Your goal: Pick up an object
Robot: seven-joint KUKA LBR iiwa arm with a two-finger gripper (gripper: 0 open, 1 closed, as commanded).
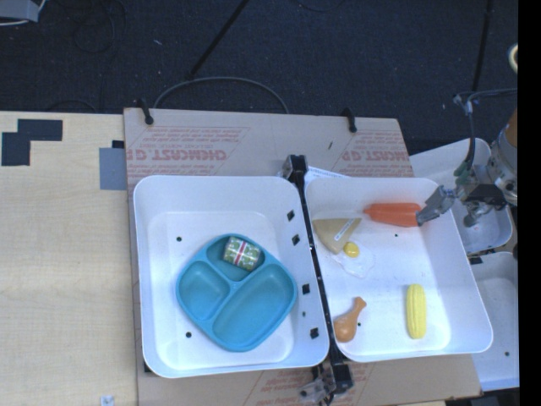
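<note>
Nearest the camera in the right bin (pixel 473 328), a corn cob (pixel 415 311) and drumstick (pixel 348 319) lie apart. Beyond, a fried egg (pixel 352 253) touches a wedge (pixel 336 230). My gripper (pixel 441 203) hangs at the carrot's (pixel 392 214) right end; whether its fingers are spread, I cannot tell. Left bin (pixel 152 328): a can (pixel 242 253) on a blue plate (pixel 245 311). Farthest, cardboard (pixel 254 142) lettering, inverted, unreadable.

Your arm at the right edge
Your grey two-finger gripper (pixel 445 203) reaches leftward, low, its wrist tilted down.
</note>
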